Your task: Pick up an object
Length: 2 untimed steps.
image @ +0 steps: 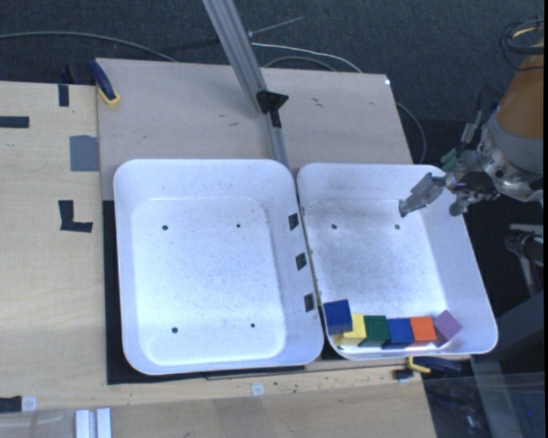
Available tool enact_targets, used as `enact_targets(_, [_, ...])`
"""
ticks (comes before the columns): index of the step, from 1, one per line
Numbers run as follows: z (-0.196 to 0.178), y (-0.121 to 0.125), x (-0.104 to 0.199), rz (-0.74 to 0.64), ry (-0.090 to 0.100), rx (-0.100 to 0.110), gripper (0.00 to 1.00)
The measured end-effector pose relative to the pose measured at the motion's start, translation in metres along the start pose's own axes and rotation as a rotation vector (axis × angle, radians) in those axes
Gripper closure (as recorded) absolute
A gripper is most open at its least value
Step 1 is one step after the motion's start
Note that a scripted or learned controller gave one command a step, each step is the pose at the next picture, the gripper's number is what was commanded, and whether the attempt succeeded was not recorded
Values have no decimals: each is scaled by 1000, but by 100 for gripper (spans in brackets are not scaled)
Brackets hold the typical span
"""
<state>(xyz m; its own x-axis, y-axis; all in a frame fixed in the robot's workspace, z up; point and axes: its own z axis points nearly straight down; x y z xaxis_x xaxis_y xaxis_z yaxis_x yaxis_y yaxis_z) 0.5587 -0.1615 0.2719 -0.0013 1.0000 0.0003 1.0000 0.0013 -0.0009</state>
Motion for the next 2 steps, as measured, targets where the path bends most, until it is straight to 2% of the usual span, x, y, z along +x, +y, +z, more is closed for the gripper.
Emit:
enact_targets(1, [-201,26,9,-2,-3,-10,0])
enact_targets(2, [-12,36,35,1,1,8,0])
